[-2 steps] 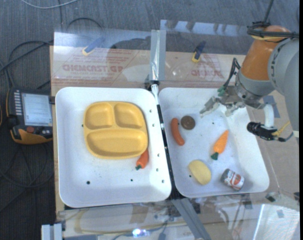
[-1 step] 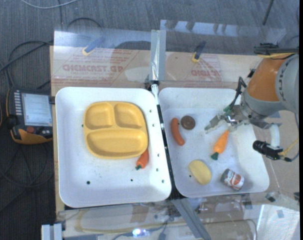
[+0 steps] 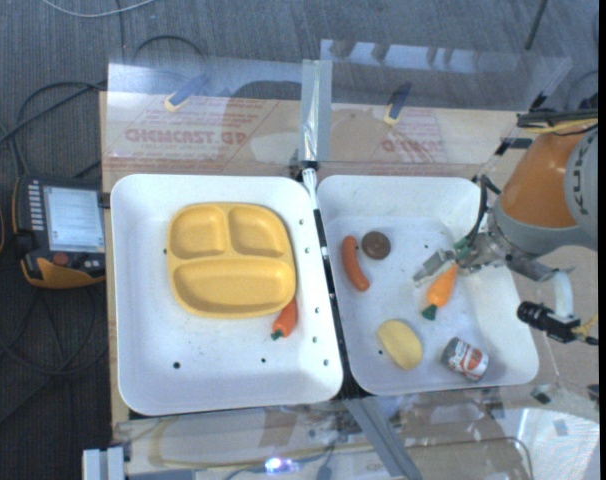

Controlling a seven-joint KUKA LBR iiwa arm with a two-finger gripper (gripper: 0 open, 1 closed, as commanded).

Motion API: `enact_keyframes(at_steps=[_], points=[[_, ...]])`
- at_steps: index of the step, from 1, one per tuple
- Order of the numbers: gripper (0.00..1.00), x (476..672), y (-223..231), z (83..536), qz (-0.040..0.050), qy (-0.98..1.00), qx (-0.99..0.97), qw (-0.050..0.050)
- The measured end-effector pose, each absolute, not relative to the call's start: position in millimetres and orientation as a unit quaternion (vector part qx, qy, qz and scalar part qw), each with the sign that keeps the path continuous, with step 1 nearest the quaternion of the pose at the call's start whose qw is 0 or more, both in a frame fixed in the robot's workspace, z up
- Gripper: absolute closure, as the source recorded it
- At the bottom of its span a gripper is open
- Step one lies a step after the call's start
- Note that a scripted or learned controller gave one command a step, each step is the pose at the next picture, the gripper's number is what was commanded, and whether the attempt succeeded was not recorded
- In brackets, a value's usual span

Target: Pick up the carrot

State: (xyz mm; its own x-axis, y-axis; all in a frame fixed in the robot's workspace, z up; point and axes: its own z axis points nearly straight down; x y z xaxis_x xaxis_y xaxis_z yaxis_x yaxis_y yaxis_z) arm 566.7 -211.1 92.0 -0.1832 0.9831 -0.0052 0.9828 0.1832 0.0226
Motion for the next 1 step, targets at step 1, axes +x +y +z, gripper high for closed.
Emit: enact_keyframes(at_steps=[1], points=[[1.00,567.9,-213.2,100.1,0.0067,0.769,0.640,0.011]])
